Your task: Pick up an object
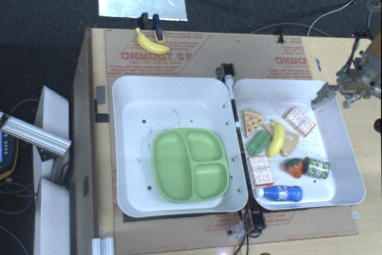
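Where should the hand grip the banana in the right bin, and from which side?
Grip the banana across its thick middle, coming straight down. It lies flat, long axis running near to far, with the green pieces tight on one side, so the fingers have little room there.

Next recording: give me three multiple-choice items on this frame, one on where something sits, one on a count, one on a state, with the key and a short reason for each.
1. Where does the green divided tray sit?
A. In the left bin
B. In the right bin
C. On the cardboard behind the bins

2. How many bananas are in the picture?
A. One
B. Two
C. Three

3. How does the blue bottle rest?
A. Standing upright
B. Lying on its side
C. Propped on the green tray

Key: 1 A, the tray lies in the left bin, apart from the heap of items. 2 B, one banana lies in the right bin and another banana on the cardboard behind the bins. 3 B, the bottle lies flat along the right bin's near edge.
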### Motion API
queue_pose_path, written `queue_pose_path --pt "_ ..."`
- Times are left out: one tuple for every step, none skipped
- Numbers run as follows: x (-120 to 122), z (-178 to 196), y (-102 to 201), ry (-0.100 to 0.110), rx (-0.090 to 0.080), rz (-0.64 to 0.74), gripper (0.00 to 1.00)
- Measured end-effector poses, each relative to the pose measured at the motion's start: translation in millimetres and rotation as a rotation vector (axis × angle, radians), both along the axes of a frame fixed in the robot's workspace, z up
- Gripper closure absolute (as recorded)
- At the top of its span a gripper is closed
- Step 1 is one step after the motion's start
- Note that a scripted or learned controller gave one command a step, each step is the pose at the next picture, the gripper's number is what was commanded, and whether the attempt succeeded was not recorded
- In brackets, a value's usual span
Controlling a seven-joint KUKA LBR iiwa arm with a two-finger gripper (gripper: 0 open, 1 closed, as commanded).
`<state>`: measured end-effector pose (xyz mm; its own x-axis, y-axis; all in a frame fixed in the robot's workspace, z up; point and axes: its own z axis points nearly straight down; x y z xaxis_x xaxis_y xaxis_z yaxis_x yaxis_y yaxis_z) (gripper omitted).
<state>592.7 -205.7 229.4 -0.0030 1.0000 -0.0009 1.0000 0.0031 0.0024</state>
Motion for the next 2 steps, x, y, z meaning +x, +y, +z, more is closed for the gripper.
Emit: queue_pose_path --pt "-37.6 -145.1 59.7 0.001 0.001 0.000 0.00" --pt "-95.1 -145.2 61.5 0.002 0.001 -0.002 0.00"
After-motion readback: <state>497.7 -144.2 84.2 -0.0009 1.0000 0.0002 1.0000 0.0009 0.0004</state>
